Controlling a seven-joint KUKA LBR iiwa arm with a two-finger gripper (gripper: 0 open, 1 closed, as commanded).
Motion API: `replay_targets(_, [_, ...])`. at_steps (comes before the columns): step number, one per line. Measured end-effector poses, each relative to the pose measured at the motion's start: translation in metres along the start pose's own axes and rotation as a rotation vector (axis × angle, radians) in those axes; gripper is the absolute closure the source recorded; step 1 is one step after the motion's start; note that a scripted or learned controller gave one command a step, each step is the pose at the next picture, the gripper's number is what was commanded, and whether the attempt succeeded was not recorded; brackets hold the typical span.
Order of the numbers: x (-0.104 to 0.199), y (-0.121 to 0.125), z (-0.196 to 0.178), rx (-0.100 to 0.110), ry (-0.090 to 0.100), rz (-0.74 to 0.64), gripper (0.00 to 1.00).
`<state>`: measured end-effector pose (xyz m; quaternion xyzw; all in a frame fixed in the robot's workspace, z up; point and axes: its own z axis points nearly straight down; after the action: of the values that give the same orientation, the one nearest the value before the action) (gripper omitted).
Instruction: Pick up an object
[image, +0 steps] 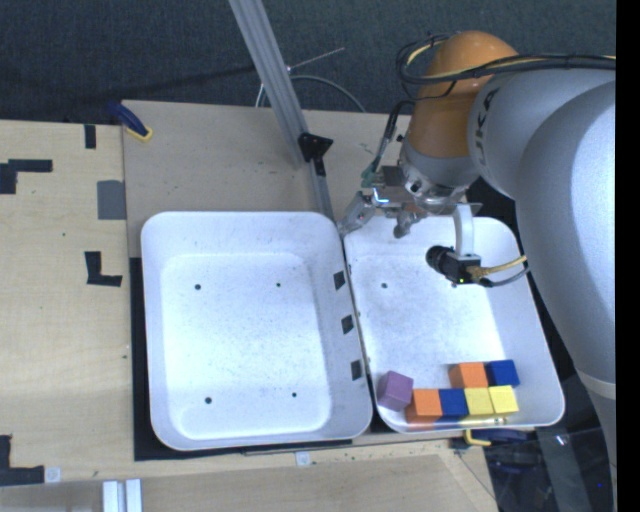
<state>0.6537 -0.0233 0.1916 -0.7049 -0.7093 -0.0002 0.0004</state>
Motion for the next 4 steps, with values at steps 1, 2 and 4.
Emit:
replay_targets(1, [0.015,-0.040,0.000,0.004,-0.001,0.004,0.00])
replay_targets(2, [0.050,-0.008,0.000,-0.001,0.000,0.001,0.00])
replay_targets(4, [0.069,-0.048,0.000,0.002,-0.001,0.005,0.00])
